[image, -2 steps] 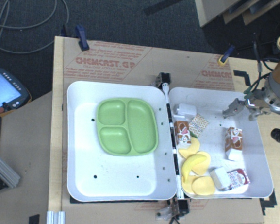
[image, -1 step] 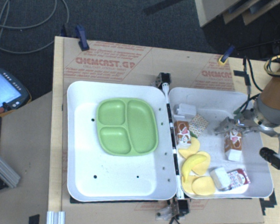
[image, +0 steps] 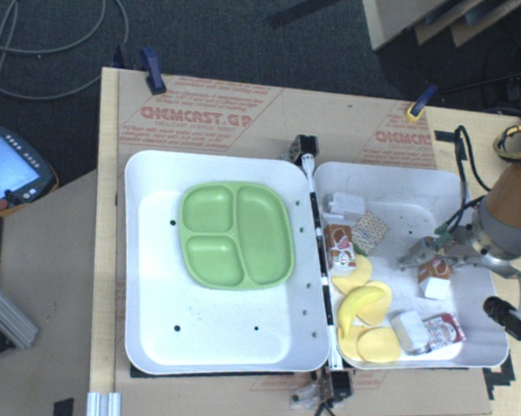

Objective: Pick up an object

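Observation:
The right bin [image: 399, 183] holds several objects. They include a white block [image: 345, 204], a speckled packet [image: 371, 230], a red-and-white carton [image: 339, 246], yellow bananas [image: 363, 304], a yellow disc [image: 378, 345], a white wrapped piece [image: 407, 330] and a red packet [image: 446, 331]. A small orange-and-white box [image: 435, 281] lies toward the bin's right side. My gripper [image: 431, 252] reaches in from the right and sits low over the bin, just above this box in the view. I see nothing lifted off the bin floor.
The left bin [image: 149, 238] holds a green divided plate [image: 237, 235]. A black divider rail [image: 316, 244] runs between the bins. The grey-and-orange arm [image: 512, 211] crosses the right bin's right rim. A blue clamp [image: 151, 69] sits at the bench's back-left edge and a yellow clamp [image: 420, 102] at the back right.

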Action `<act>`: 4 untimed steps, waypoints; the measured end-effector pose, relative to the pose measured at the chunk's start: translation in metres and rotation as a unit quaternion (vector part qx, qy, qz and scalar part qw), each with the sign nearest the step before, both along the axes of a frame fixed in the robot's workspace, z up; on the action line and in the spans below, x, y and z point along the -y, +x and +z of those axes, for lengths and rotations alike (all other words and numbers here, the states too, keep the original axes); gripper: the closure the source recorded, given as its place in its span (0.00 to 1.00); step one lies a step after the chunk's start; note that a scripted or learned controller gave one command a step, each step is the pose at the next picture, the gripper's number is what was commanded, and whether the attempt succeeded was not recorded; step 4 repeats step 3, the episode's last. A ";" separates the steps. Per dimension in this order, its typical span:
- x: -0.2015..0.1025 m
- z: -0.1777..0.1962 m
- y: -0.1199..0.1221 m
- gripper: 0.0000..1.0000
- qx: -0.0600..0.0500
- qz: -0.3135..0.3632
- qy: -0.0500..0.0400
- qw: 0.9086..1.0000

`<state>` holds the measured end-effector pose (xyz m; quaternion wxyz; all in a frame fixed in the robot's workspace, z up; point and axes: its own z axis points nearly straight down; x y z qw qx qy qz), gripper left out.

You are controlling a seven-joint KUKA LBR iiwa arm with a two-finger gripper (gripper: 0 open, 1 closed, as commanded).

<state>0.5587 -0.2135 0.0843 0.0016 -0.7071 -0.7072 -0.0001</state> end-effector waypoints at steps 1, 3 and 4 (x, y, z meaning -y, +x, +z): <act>0.001 0.010 0.001 1.00 0.001 -0.001 -0.001 1.000; -0.136 0.101 0.039 1.00 0.002 0.001 -0.001 1.000; -0.136 0.101 0.039 1.00 0.002 0.001 -0.001 1.000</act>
